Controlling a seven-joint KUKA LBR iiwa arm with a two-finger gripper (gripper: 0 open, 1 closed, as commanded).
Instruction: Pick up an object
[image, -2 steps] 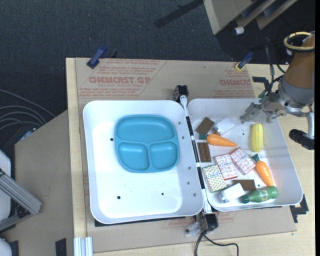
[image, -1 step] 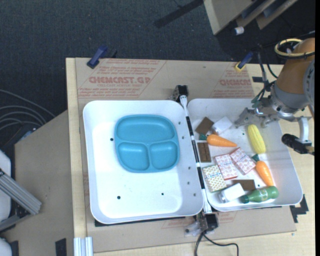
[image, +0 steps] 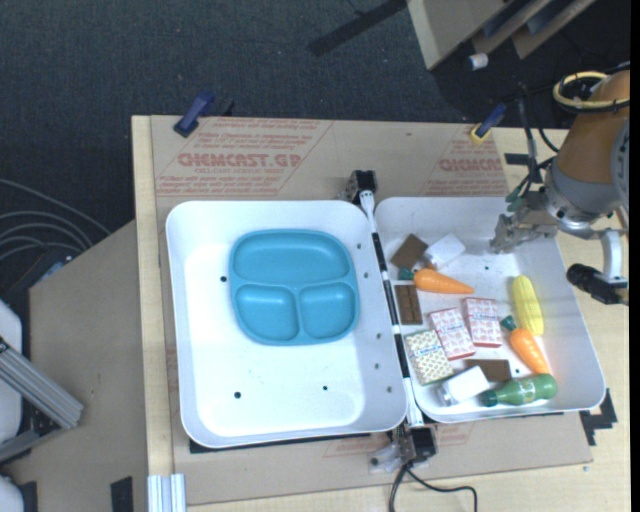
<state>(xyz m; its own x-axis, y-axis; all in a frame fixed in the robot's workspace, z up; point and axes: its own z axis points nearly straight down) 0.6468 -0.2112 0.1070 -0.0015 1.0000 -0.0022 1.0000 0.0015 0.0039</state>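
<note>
Whether our jaws are spread or pressed together, we cannot tell; the gripper (image: 507, 232) is showing as a small grey blur hanging over the back part of the right bin (image: 578, 352), and we are seeing nothing between its tips. Our arm (image: 588, 160) is reaching in from the right, its orange band sitting just above the wrist.

We are looking at the objects lying in the right bin. An orange carrot (image: 441, 283) is lying near the bin's left wall, with a white block (image: 445, 248) and a brown piece (image: 409, 251) just behind it. A yellow corn cob (image: 527, 304) is resting toward the right side, a second carrot (image: 529, 349) just in front of it. Three small patterned packets (image: 455, 335) are lying side by side in the middle. A green bottle (image: 520, 391) is lying along the front wall.

A blue divided tray (image: 293, 285) is sitting in the left bin (image: 200, 400).
</note>
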